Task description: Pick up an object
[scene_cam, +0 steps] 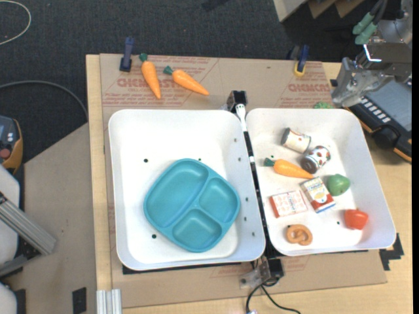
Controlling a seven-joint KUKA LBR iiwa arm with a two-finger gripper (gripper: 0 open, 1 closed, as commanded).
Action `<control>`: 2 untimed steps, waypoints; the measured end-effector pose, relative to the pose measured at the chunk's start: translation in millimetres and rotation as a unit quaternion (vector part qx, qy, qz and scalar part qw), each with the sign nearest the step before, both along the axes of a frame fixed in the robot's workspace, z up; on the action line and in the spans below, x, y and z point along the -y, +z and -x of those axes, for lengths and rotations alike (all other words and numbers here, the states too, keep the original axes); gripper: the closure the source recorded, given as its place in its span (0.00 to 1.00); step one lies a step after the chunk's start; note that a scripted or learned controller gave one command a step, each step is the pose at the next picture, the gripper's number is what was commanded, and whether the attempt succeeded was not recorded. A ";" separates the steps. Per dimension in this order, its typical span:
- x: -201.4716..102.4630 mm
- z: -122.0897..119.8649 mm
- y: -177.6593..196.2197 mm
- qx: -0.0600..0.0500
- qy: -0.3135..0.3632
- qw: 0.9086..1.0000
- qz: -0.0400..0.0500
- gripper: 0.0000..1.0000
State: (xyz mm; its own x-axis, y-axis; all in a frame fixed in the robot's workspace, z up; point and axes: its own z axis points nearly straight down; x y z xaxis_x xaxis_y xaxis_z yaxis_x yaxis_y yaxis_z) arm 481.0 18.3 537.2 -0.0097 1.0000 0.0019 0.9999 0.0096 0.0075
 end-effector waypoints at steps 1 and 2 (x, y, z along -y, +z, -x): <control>-26.2 1.7 -2.1 -0.003 -0.003 1.000 0.000 1.00; -48.8 1.6 -2.2 -0.002 -0.003 1.000 0.000 1.00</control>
